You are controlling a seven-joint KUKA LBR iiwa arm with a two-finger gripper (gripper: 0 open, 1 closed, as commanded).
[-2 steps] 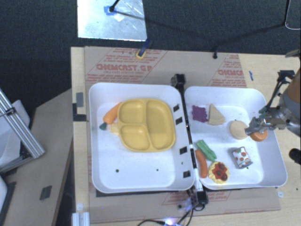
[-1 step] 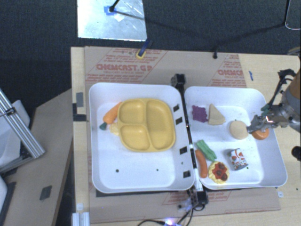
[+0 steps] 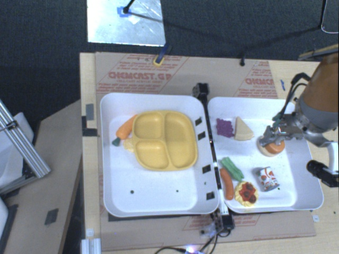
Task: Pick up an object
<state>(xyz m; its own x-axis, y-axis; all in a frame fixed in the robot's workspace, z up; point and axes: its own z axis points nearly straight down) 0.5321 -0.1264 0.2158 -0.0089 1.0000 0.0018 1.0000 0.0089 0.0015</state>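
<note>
Right bin, near edge: toy pizza slice, small can, hot dog and green pepper. Mid-bin, the jaws sit directly over an orange round toy; can't tell whether they're open or gripping it. Probably light, rigid plastic w/ smooth sides, best pinched across its width. Farther back: cheese wedge, purple grapes. Left bin: yellow divided plate, carrot.

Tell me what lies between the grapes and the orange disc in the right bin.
In the camera view, the cheese wedge lies between the grapes and the orange disc, which sits under the pincer.
</note>
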